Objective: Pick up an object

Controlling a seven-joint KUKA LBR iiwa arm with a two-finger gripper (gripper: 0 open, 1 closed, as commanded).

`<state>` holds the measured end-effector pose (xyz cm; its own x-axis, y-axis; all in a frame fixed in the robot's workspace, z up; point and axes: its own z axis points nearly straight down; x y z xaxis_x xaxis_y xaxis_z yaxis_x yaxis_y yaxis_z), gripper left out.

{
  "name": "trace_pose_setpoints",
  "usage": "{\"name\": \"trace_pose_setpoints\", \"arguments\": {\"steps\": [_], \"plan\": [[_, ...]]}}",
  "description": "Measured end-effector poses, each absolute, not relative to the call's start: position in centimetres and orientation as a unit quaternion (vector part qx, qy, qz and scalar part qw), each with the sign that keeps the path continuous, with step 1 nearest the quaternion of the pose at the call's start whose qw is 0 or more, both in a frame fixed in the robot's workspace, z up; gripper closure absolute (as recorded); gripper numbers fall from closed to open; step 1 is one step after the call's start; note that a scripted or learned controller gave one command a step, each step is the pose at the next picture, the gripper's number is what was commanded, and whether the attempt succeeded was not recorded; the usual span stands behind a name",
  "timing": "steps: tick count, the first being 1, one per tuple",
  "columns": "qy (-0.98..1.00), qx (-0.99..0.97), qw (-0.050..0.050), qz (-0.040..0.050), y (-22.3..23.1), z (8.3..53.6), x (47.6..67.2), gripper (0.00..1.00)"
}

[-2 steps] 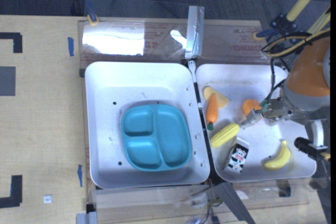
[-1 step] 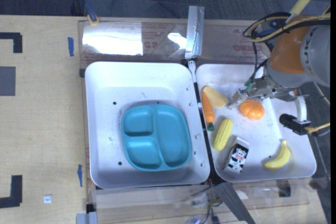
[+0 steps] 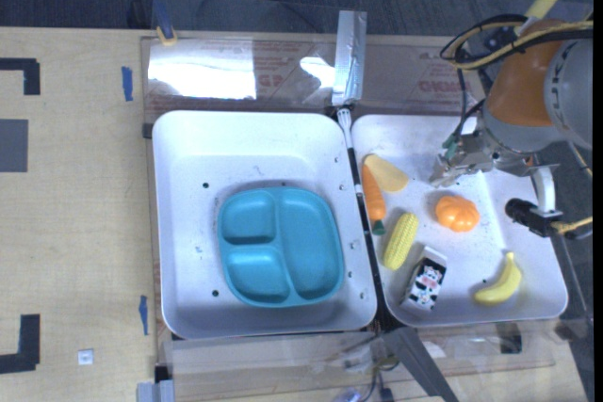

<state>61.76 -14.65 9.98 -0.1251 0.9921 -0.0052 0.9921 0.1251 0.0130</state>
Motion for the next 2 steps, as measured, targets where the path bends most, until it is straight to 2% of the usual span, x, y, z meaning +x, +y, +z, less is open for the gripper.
{"name": "trace_pose_setpoints", "arguments": {"steps": [1,2], "plan": [[0.75,0.662,0.005,0.0028,-14.7,9.9,61.7,0.0],[0.767,0.641,0.002,0.0002,-17.9,8.7,55.1,0.0]]}}
